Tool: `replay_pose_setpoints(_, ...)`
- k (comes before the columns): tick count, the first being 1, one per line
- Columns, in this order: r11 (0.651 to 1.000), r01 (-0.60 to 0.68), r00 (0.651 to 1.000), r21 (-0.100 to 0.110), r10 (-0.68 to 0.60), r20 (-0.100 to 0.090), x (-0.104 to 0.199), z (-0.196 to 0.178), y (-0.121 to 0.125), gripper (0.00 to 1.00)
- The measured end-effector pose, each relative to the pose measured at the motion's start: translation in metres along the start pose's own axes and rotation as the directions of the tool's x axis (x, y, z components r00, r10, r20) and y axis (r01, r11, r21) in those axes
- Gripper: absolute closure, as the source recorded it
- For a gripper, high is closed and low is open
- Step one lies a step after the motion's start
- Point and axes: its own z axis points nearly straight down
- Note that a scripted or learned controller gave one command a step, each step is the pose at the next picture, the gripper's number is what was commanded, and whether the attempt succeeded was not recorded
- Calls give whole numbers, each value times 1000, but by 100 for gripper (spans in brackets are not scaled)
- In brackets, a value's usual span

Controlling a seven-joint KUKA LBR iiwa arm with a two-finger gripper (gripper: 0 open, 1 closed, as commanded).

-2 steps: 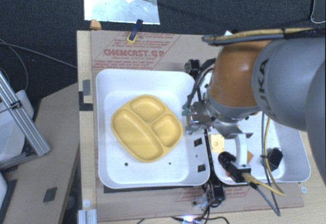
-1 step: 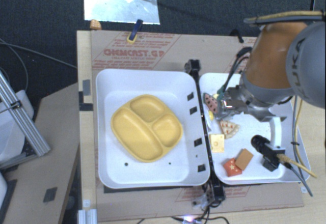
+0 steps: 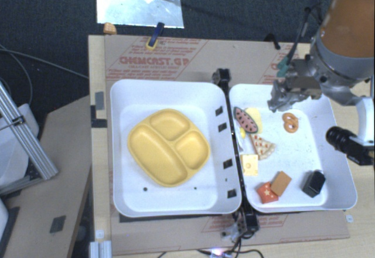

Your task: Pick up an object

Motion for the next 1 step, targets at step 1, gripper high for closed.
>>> replay_pose_setpoints(1, 1000, -10, 1000, 29, 9, 5, -19, 126, -4, 100)
